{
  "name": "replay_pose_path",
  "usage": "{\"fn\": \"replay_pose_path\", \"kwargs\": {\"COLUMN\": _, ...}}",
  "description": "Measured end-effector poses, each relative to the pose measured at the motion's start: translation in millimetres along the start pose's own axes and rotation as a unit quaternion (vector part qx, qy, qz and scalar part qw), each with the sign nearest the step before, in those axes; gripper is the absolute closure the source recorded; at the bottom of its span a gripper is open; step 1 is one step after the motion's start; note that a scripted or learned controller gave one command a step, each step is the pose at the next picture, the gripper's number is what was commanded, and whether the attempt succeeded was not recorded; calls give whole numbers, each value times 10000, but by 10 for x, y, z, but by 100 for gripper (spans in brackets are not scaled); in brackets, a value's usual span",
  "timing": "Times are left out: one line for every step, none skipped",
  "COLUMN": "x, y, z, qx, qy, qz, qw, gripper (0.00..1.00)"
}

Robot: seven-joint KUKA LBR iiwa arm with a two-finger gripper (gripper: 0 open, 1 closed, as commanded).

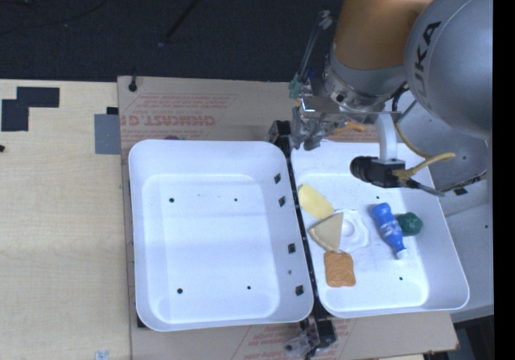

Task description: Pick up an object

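The gripper [310, 134] hangs at upper centre of the frame, over the right bin's [438, 286] top-left corner; whether it is open I cannot tell; nothing visibly held; yellow piece [315, 201], tan wedge [327, 231], orange piece [339, 269], blue bottle [387, 227] lie lower right.
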State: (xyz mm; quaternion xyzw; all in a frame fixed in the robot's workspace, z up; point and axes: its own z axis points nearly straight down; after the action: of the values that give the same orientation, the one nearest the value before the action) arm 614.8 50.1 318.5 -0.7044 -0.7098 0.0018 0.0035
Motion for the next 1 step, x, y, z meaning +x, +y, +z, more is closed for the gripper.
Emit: {"fn": "replay_pose_path", "kwargs": {"x": 768, "y": 61, "z": 590, "qx": -6, "qy": -9, "qz": 12, "qw": 10000, "gripper": 100}}
